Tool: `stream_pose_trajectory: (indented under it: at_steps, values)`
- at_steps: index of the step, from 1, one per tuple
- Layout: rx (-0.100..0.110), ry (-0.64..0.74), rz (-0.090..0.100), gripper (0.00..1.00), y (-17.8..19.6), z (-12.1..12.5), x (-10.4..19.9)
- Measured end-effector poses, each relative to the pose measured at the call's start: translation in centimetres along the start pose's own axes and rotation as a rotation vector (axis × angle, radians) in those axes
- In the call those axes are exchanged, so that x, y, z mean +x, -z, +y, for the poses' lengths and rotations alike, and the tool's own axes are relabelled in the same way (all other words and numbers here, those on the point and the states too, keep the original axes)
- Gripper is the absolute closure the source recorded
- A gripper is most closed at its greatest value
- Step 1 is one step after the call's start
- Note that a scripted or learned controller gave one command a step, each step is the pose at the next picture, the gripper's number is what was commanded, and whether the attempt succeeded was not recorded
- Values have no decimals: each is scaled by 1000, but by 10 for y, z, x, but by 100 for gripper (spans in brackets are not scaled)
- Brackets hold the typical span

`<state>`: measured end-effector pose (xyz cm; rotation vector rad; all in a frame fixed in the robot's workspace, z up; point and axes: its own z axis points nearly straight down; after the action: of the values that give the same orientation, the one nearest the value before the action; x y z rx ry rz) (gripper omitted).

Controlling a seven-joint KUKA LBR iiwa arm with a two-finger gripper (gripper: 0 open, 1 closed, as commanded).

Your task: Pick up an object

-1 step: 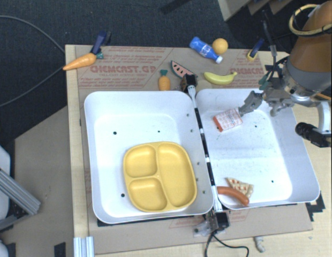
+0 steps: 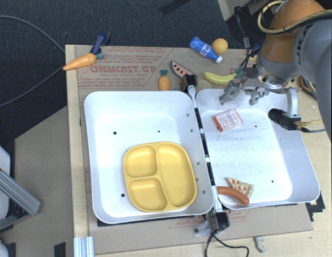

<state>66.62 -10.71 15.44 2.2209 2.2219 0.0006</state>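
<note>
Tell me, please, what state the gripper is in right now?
Gripper: open, fingers spread, holding nothing, above the far edge of the right bin near the banana.

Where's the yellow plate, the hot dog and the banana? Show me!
yellow plate (image 2: 159,175), camera view, on the ridge where its three compartments meet.
hot dog (image 2: 233,195), camera view, on the middle of the red sausage.
banana (image 2: 219,78), camera view, on the middle of its curved yellow body.
</note>
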Motion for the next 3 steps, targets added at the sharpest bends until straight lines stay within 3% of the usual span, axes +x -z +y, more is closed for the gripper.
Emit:
stream_pose_trajectory:
  at_steps: [1,2,3]
  values:
    - [-12,0,1,0,-65,-4,0]
    - [-18,0,-3,100,-53,-2,-1]
    - [-18,0,-3,0,-53,-2,-1]
